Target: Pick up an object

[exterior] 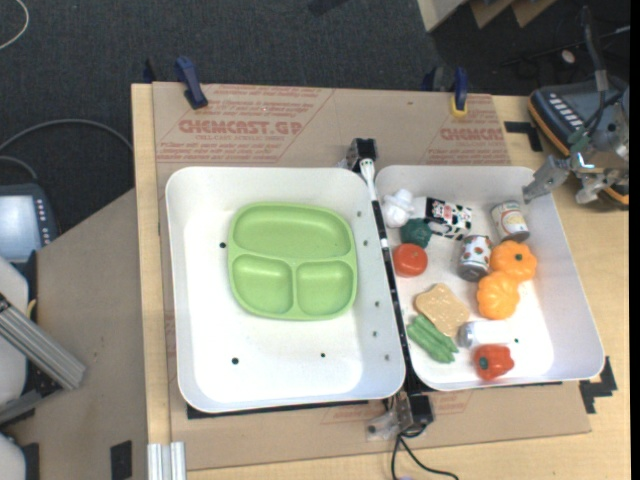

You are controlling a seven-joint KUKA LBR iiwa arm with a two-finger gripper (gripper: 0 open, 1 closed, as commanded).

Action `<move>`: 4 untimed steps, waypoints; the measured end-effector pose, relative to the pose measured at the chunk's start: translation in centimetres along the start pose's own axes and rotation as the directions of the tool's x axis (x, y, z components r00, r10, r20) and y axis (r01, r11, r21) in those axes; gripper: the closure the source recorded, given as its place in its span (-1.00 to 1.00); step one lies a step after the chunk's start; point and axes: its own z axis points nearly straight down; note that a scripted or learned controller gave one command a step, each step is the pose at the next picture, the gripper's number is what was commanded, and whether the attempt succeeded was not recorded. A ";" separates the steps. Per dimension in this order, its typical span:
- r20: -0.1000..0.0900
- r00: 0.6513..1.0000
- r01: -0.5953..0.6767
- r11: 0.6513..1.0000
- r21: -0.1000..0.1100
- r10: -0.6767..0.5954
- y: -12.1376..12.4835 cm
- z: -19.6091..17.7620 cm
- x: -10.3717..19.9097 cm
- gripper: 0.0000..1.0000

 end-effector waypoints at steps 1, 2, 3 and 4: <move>-0.008 1.000 -0.001 1.000 0.012 0.001 -4.5 12.2 0.2 -1.00; -0.021 1.000 0.007 1.000 0.007 -0.007 6.2 14.8 0.9 -1.00; 0.005 1.000 0.005 1.000 -0.020 -0.005 6.1 -2.0 3.5 -1.00; 0.004 1.000 0.002 1.000 -0.005 -0.002 5.8 -1.8 3.3 1.00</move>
